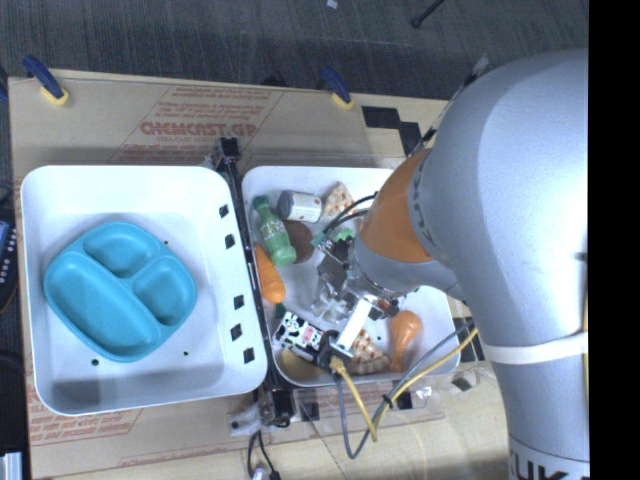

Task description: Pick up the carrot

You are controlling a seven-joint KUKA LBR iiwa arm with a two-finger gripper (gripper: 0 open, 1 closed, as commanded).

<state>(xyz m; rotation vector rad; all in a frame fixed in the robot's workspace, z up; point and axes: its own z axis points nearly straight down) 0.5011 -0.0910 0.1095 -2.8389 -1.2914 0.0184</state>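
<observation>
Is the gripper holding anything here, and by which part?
Cannot be told. The gripper is low in the right bin; the carrot lies apart by the bin's left wall.

To my left, the left bin (60, 388) holds a blue divided plate (118, 288). In the right bin (262, 180) I see a green bottle (272, 233) lying beside a brown ball (299, 236), with a small can (300, 206) just above them.
</observation>
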